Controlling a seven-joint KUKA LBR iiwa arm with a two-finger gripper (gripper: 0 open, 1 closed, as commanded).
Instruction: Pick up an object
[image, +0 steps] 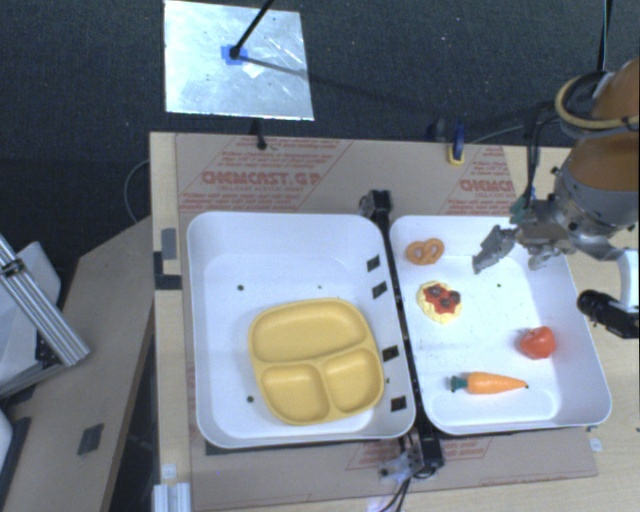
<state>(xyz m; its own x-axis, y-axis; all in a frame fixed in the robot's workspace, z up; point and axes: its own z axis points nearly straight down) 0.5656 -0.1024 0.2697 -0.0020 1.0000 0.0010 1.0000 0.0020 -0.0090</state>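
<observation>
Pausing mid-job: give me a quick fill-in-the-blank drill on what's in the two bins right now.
1. The yellow divided tray lies in the ____ bin of the camera view.
2. The toy nearest the front wall of the right bin is the orange ____.
3. The pretzel lies toward the ____ of its bin, beyond the small pizza.
4. The gripper hangs above the right bin with ____ between its fingers.

Missing words: left; carrot; back; nothing
</observation>
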